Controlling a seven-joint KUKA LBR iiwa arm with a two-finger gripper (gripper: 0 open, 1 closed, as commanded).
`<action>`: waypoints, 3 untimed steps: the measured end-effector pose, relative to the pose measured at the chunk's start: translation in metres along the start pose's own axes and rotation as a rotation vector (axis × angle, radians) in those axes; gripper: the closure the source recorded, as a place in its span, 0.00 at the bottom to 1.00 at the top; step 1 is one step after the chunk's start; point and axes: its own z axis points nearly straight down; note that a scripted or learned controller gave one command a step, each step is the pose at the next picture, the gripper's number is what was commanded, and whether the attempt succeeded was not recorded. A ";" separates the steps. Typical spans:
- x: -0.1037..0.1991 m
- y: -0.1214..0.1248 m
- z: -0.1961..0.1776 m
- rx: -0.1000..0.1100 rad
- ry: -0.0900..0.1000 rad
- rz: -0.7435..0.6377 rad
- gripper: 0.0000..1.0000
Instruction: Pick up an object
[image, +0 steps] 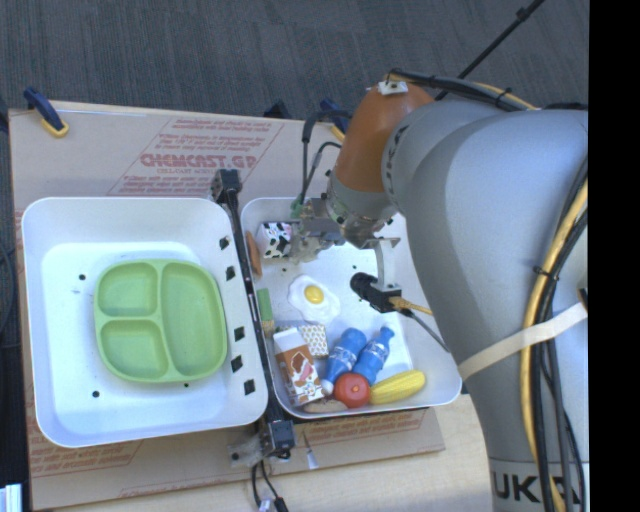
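Where the bench is seen from above, two shallow white bins are recorded side by side on a cardboard sheet (190, 150).

Left bin (45, 300): one green plate (160, 320) with three compartments is laid flat near the middle.

Right bin (340, 268): all the loose objects for picking are held here.
- A fried egg (312, 297) is placed near the centre.
- A black-and-white patterned item (275, 238) is set at the far left corner.
- Two blue bottles (346, 352) (376, 352) are laid side by side, tilted, in the near half.
- A red tomato (351, 389) is lodged at the near wall, just beside a yellow corn cob (398, 385).
- A small printed carton (298, 368) is leaned by the left wall.

The gripper (318, 235) is lowered into the far part of the right bin, close beside the patterned item and apart from the egg. Whether it is spread or closed cannot be told, and nothing is seen to be held.
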 end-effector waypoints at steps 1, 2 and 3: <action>0.008 -0.048 -0.091 -0.036 0.006 -0.003 1.00; 0.008 -0.049 -0.089 -0.033 0.006 -0.003 0.00; -0.032 -0.097 0.014 -0.031 0.005 -0.005 0.00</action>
